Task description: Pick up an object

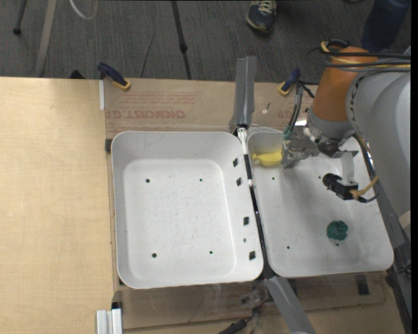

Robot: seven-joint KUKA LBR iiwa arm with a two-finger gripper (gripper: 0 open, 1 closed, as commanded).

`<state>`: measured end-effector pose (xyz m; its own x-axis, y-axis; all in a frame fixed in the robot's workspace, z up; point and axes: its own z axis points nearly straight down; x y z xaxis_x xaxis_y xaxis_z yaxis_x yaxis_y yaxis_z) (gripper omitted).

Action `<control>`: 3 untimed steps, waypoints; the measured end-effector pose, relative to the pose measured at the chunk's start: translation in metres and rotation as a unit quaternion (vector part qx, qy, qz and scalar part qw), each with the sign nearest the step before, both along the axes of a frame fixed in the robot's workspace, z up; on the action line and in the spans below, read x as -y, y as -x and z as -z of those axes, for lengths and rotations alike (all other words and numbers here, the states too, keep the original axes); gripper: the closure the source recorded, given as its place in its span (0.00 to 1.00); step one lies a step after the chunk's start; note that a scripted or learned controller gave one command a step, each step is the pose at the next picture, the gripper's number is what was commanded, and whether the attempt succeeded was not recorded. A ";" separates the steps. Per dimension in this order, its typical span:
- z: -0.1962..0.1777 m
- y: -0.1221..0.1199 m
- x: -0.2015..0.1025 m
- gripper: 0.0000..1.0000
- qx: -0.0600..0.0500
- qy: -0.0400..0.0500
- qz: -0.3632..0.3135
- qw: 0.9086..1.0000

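blue clamps [112,74], cardboard sheet [170,107], sneaker [261,14]

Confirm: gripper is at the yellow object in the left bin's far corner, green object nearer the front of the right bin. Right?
Wrong bin. The camera view shows the gripper at the yellow object in the right bin's far corner. The green object is nearer that bin's front, as stated.

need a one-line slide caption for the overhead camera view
Robot arm's gripper at the far corner of the right bin, beside a yellow object; a green object lies nearer the front.
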<state>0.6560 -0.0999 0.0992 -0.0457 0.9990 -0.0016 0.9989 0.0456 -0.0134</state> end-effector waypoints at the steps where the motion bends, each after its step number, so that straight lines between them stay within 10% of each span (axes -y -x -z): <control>1: -0.107 0.033 0.003 1.00 0.007 0.000 -0.030 1.000; 2: -0.106 0.034 0.003 0.00 0.006 0.000 -0.031 1.000; 3: 0.007 0.010 0.012 0.00 0.007 -0.001 -0.062 0.998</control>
<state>0.6458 -0.1122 0.0921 -0.1689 0.9856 -0.0007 0.9856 0.1689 0.0003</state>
